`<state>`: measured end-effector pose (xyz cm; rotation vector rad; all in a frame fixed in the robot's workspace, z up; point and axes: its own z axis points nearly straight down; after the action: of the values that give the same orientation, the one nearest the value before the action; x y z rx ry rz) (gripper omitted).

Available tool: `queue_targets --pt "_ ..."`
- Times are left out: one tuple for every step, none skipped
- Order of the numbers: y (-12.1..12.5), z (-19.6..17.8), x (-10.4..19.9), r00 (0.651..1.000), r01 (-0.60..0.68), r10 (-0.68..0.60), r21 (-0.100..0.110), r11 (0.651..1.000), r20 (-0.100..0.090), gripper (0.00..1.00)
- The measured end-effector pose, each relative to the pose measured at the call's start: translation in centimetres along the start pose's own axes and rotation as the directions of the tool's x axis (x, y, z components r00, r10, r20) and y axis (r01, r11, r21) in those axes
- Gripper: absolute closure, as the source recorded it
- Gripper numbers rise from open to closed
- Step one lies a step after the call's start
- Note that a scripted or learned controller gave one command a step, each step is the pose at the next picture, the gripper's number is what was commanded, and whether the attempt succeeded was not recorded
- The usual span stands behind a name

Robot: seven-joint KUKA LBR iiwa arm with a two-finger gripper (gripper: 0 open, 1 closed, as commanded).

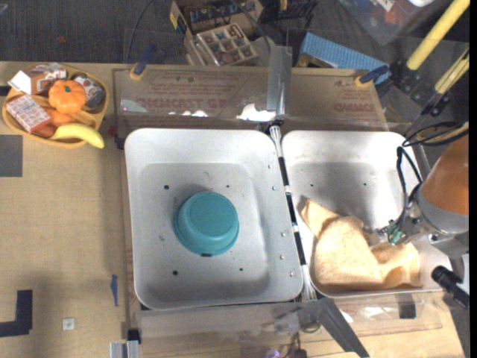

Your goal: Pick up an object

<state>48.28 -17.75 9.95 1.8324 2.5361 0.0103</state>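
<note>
Pick not yet shown done: the gripper [393, 234] sat low at the right edge of the tan cloth [344, 253], grip state impossible to tell, cloth lying in the right bin [335, 151].

Arm [447, 192] cut off by right edge. Gripper [393, 235] too small, fingers unreadable. Cloth's [350, 256] right end partly behind gripper. Far clutter [223, 28] blurred; basket [52, 107] items mostly too small to ID.
</note>
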Motion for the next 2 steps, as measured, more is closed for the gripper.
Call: queue_targets --pt "-0.2 0.8 -1.5 0.953 -0.304 0.304 0.011 0.953 -0.001 1.0" --pt "0.7 -6.7 2.7 0.991 -0.131 0.131 0.012 0.991 -0.003 1.0"
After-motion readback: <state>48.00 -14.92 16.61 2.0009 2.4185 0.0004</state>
